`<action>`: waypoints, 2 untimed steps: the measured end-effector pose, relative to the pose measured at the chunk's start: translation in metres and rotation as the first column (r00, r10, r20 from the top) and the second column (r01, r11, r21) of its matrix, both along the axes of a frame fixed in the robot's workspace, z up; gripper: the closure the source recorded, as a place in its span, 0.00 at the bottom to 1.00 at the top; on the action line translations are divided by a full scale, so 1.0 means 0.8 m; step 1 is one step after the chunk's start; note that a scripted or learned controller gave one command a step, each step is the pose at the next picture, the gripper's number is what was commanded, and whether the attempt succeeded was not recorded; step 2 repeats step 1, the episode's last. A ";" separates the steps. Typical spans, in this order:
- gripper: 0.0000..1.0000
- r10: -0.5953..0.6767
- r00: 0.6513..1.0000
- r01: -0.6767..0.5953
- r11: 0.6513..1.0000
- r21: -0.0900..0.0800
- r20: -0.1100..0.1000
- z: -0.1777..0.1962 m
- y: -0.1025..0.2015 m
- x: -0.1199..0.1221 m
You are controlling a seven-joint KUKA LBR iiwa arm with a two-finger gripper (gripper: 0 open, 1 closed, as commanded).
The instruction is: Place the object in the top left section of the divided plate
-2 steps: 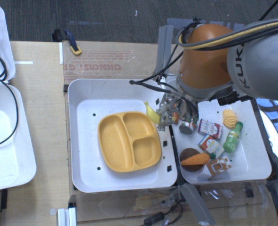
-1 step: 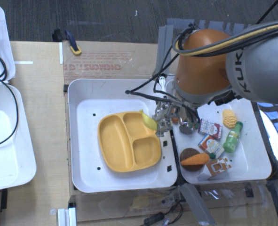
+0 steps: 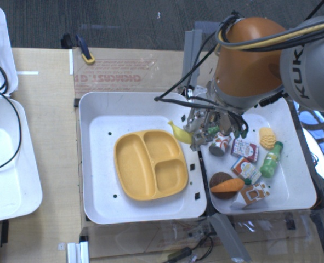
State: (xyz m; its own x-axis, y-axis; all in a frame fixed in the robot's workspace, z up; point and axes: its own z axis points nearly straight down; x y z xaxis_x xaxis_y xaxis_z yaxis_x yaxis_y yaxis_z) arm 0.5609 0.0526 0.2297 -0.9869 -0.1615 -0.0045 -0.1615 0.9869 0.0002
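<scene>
The end effector (image 3: 197,131) hung over the bins' shared edge with a yellow banana (image 3: 180,132) apparently pinched at one end, so it risked slipping short of the divided plate (image 3: 149,165).

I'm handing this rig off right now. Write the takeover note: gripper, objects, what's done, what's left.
Gripper: above the seam between the two bins, a yellow banana at its fingers; the grip looks real but isn't certain.
Divided plate: in the left bin, no item in any section.
Right bin: carrot, corn, green bottle, small cartons.
Done: banana apparently picked.
Left: carry it to the plate's top left section and release.
</scene>
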 end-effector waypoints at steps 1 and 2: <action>1.00 0.126 0.992 -0.126 0.992 0.000 -0.004 -0.048 0.004 0.013; 1.00 0.126 0.992 -0.126 0.992 0.000 -0.004 -0.048 0.004 0.013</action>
